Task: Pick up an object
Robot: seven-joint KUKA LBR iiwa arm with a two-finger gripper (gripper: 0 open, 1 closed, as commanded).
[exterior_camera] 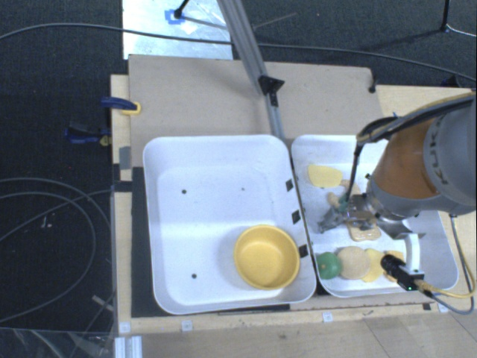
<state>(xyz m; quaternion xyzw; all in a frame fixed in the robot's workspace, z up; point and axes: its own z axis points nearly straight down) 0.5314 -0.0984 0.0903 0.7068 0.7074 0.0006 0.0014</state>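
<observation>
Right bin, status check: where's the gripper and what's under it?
Gripper low in right bin, fingers unreadable. Tan piece beside it, green ball nearer the front. Yellow bowl alone in left bin.

My arm (447,155) is a thick, rounded grey tube with dark letters on its side, an orange band (406,166) just below them toward the wrist, and a thin black cable (373,129) looping over that band toward the grey metal gripper (344,213).
</observation>
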